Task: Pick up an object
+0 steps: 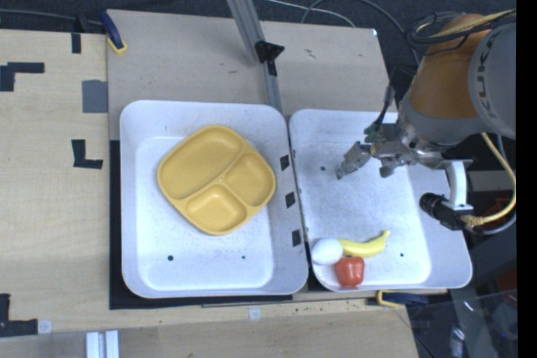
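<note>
My gripper (366,163) hangs over the upper middle of the right bin (436,264), fingers spread apart w/ nothing between them. The banana (369,245), white egg (326,251) and red pepper (350,270) sit clustered at that bin's near-left corner, well apart from my fingers; egg just left of the banana, pepper below both. Left of the right bin, touching it, the 2nd bin (143,264) holds a yellow divided plate (216,179).
</note>
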### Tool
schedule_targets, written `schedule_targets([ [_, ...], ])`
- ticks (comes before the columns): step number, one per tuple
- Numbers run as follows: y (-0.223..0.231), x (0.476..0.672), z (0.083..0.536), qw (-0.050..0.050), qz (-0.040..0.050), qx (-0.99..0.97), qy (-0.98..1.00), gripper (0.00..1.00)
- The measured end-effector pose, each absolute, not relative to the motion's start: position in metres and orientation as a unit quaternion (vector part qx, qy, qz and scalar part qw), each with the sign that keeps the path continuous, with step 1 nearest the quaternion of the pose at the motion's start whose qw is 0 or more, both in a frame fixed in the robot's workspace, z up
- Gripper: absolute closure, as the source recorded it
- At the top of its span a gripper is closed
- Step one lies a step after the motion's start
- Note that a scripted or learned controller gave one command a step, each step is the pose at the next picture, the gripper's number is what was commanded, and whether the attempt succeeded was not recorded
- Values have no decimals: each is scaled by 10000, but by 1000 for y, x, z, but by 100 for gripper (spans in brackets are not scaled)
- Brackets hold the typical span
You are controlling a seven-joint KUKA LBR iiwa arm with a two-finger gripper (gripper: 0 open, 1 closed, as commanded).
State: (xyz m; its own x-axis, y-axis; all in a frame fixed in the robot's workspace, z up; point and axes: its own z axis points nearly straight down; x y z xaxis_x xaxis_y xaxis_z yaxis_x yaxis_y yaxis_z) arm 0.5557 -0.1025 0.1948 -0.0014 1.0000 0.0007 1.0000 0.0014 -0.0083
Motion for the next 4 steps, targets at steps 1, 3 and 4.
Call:
schedule_targets([
  [1,-98,556,135,11,6,-7065,-7077,0],
  [3,-97,556,99,6,5,-7063,-7080,100],
  [4,-98,562,142,-10,-7,-7066,-7076,100],
])
